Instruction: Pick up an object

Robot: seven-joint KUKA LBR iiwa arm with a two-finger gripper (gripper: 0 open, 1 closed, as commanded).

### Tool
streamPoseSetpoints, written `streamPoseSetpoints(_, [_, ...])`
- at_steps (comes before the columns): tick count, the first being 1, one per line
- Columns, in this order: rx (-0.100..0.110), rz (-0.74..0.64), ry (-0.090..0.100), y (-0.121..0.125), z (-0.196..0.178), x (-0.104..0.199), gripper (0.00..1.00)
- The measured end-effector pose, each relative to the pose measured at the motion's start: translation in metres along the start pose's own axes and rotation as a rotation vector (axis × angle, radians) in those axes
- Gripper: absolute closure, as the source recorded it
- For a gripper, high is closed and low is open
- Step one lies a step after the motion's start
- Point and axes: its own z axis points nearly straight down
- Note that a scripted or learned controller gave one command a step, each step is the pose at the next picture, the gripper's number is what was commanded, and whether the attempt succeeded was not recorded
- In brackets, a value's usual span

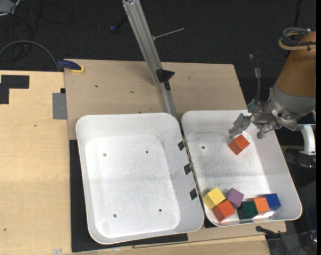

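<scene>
Orange cube [238,144] hangs tilted, clamped in the jaws [240,137] above the right bin [288,195].

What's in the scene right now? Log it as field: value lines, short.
hand: over the right bin, far side
near the hand: orange-red cube, just below the fingers; grip not confirmed
near corner cluster: yellow cube, purple cube, red cube, green cube, orange cube, blue cube
left bin: white, shallow
</scene>
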Motion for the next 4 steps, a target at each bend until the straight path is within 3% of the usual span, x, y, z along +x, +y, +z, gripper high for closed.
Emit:
streamPoseSetpoints(1, [0.001, 0.0, 0.001, 0.0, -0.01, -0.001, 1.0])
streamPoseSetpoints(2, [-0.01, -0.004, -0.003, -0.07, -0.209, 0.002, 1.0])
streamPoseSetpoints(3, [-0.001, -0.01, -0.002, -0.069, -0.204, 0.004, 0.0])
streamPoseSetpoints(4, [-0.005, -0.006, -0.001, -0.098, -0.236, 0.048, 0.0])
